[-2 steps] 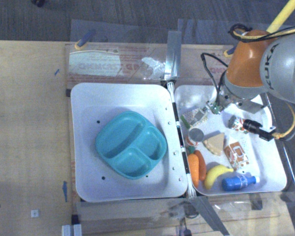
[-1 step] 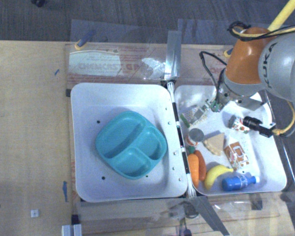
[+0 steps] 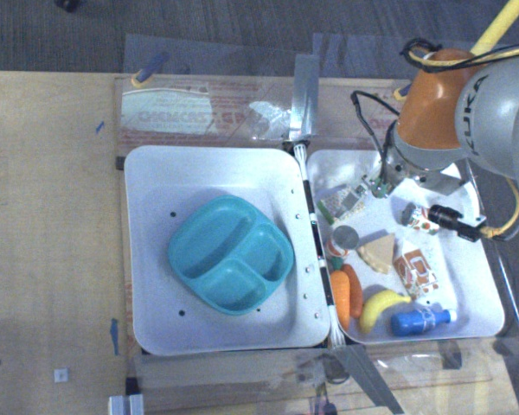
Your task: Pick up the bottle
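The bottle (image 3: 419, 320) is blue with a white cap and lies on its side at the near right corner of the right bin (image 3: 489, 296). It rests against a yellow banana (image 3: 378, 307). My gripper (image 3: 377, 184) hangs over the far left part of that bin, well away from the bottle, just above a greenish packet (image 3: 342, 202). Nothing shows between its tips.
An orange carrot (image 3: 345, 290), a tan wedge (image 3: 379, 253), a grey-lidded can (image 3: 345, 237) and two red-and-white packets (image 3: 415, 271) crowd the right bin between gripper and bottle. A teal divided plate (image 3: 231, 254) lies in the left bin (image 3: 147, 180).
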Controlling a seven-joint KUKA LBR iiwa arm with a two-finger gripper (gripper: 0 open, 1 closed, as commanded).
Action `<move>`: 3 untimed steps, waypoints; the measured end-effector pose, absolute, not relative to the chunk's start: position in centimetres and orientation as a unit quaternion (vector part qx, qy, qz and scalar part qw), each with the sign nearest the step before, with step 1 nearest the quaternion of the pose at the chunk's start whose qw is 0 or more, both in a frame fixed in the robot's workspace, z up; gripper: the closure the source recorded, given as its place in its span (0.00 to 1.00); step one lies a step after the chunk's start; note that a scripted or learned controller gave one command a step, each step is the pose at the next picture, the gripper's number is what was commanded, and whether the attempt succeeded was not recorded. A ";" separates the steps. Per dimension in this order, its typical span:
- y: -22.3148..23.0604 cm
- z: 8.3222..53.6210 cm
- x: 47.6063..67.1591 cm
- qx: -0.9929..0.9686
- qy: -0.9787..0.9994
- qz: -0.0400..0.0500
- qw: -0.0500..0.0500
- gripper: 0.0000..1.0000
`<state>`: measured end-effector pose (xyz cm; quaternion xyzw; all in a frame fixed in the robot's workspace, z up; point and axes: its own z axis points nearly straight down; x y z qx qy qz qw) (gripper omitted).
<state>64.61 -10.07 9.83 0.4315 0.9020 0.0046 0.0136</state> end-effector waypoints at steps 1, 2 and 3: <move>-10.1 9.8 62.5 0.398 0.917 0.005 0.014 0.00; -10.5 9.7 66.4 0.387 0.922 0.000 -0.001 0.00; -10.6 10.9 67.0 0.387 0.922 0.004 0.013 1.00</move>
